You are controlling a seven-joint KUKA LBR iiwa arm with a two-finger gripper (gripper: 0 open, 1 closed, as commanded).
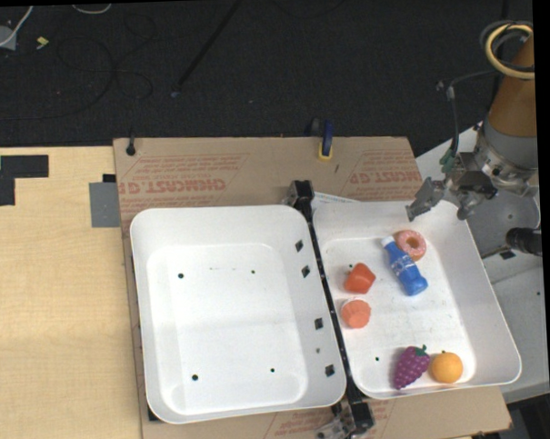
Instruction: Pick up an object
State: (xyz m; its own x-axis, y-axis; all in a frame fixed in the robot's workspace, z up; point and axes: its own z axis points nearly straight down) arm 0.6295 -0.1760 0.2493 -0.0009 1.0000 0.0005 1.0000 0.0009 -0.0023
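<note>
A grey robot arm with an orange band (511, 95) is hanging its two-finger tool (447, 195), fingers spread and gripping nothing, over the far right corner of the shallow white plastic right-hand bin (498, 327) on the surface. The likeliest target, a blue plastic cylinder (404, 267), is lying touching a pink ring-shaped toy doughnut (410, 244), so a descent risks nudging both or closing on neither.

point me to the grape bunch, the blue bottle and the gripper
grape bunch (410, 367), camera view, middle of the purple cluster.
blue bottle (405, 267), camera view, middle of its body, beside the pink donut.
gripper (443, 198), camera view, midway between its fingertips, over the right bin's far edge.
</note>
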